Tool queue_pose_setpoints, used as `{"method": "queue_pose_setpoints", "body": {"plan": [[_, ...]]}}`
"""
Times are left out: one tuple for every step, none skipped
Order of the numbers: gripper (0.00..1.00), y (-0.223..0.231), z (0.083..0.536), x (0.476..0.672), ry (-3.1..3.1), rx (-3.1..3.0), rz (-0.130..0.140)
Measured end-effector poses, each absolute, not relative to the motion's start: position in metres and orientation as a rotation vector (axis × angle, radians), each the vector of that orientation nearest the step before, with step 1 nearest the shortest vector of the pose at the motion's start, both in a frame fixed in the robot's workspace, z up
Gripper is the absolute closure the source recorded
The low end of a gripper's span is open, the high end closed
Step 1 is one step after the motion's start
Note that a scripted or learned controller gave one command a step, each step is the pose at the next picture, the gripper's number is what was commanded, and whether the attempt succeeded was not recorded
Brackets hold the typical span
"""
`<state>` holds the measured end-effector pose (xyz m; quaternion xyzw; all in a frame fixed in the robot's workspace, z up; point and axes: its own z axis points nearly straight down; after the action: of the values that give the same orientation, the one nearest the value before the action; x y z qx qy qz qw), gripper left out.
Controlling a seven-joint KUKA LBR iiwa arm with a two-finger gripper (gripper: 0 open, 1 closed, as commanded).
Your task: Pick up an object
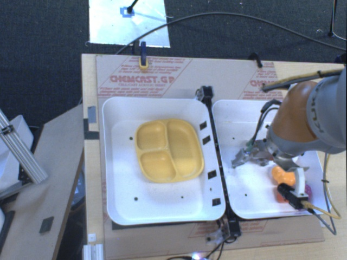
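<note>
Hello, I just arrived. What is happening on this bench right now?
A grey and orange robot arm reaches into the right bin, trying to pick something up. Its pincer is low over the bin floor, beside a small orange object. A yellow divided tray lies in the left bin, untouched.

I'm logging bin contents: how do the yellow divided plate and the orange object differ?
The yellow divided plate is large, flat and pale yellow; the orange object is small and bright orange. The plate lies fully in view in the left bin; the orange object sits in the right bin, partly hidden by the arm.
</note>
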<state>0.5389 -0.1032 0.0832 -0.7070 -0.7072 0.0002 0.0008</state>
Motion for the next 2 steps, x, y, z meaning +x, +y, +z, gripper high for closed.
{"method": "queue_pose_setpoints", "body": {"plan": [[1.0, -0.103, 0.095, 0.54, -2.221, -2.223, -0.002], [1.0, -0.113, 0.143, 0.543, -2.224, -2.227, -0.005]]}}
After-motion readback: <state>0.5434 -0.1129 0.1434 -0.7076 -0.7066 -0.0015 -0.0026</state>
